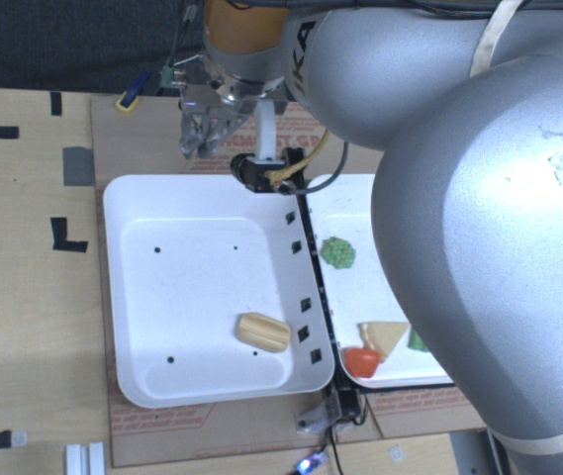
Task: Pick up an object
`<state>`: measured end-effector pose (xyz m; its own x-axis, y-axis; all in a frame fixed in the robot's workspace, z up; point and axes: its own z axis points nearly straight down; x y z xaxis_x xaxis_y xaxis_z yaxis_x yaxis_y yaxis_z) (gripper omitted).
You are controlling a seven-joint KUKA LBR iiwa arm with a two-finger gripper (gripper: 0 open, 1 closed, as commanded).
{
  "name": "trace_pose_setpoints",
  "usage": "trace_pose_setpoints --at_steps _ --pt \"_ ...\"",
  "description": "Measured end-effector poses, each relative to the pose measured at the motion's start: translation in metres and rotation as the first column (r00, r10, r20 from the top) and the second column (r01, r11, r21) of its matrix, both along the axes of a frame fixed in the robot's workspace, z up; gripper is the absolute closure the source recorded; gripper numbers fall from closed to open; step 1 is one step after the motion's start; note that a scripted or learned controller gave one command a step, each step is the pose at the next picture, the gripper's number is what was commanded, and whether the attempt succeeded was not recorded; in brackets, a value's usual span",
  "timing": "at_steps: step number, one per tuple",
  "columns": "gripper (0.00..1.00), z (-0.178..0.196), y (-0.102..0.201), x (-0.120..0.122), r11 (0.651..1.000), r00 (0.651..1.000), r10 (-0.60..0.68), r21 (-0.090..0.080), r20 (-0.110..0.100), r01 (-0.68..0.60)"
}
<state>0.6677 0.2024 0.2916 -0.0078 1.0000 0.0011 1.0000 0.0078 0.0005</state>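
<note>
Arm (pixel 459 166): I saw the grey arm reach in from the right and cover most of the right side of my view, with its orange band (pixel 246 8) at the top above the wrist.
Gripper (pixel 202 144): it hung above the brown mat just past the far edge of the left bin (pixel 123 295), near that bin's far right corner.
Fingers: I could make out dark metal parts pointing down at about the bin's far edge, but they blurred into the wrist hardware; I could not tell whether they were spread or closed, and I saw nothing between them.
Contact: from my view the gripper touched none of the objects.
Bread roll (pixel 262 332): a tan, roll-shaped piece lay alone on the floor of the left bin, toward its near right corner, well apart from the gripper.
Broccoli (pixel 337 253): a small green floret lay in the right bin (pixel 355 216), close to the divider between the two bins.
Cheese wedge (pixel 385 337): a pale yellow wedge lay near the front of the right bin.
Tomato (pixel 362 362): a red piece lay just beside the wedge, at the bin's near edge.
Green piece (pixel 417 341): it was mostly hidden by the arm; I could not tell what it was.
Worktop (pixel 24 295): light wood, with black marks on its left part.
</note>
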Motion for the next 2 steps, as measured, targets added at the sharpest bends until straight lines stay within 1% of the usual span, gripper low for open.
trace_pose_setpoints --at_steps 1,2 --pt "1.00 0.022 0.034 0.000 1.000 1.000 -0.002 0.001 0.000 0.002" --pt "1.00 0.008 -0.036 0.001 1.000 1.000 -0.013 -0.005 -0.004 0.013"
